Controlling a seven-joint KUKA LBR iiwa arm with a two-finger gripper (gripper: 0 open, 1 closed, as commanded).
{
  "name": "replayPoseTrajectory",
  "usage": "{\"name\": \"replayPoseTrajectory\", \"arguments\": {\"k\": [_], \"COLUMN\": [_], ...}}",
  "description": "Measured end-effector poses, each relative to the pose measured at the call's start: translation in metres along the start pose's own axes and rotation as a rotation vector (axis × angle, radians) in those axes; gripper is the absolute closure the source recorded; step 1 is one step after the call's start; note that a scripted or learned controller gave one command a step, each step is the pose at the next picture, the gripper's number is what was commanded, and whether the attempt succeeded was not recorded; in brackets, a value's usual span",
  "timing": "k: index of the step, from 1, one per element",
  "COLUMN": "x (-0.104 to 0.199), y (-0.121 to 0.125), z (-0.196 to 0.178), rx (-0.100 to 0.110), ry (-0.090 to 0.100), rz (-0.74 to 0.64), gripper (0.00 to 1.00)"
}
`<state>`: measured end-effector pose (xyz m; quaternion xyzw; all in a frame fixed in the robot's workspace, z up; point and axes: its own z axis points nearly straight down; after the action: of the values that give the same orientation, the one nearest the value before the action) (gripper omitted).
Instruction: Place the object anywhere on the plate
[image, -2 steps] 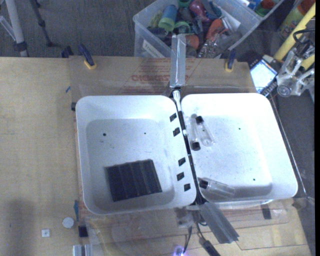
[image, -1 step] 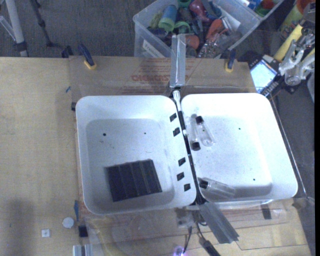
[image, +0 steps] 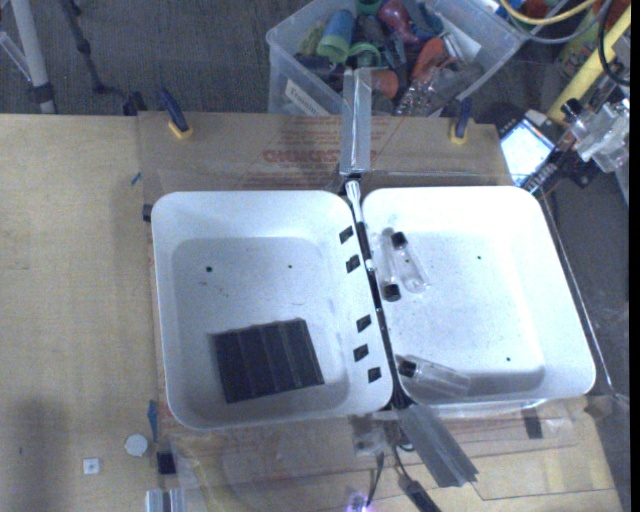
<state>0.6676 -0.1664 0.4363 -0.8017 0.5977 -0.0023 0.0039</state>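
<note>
A dark ribbed rectangular plate (image: 268, 360) lies at six o'clock in the left white bin (image: 165, 300). Clear plastic vials with black caps (image: 402, 266) lie at nine o'clock in the right white bin (image: 560, 300).

Bench: pale wooden top (image: 70, 250), filling the left and middle of the view.
Clamps: a blue and yellow one (image: 176, 118) on the bench's far edge, another (image: 459, 124) further right.
Storage tub: clear plastic (image: 400, 50), beyond the bench, filled with colourful tools.
Floor: dark grey carpet (image: 150, 50) at the top.
Cables: yellow ones (image: 560, 12) at top right.
</note>
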Motion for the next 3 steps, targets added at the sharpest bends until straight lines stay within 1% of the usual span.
{"name": "replayPoseTrajectory", "arguments": {"k": [1,2,3], "x": [0.0,-0.015,-0.023], "y": [-0.001,-0.004,-0.006], "z": [-0.012,0.001,0.0], "rx": [0.009,-0.006,-0.006], "ry": [-0.001,-0.004,-0.001], "rz": [0.005,-0.504,0.238], "gripper": [1.0,1.0,1.0]}}
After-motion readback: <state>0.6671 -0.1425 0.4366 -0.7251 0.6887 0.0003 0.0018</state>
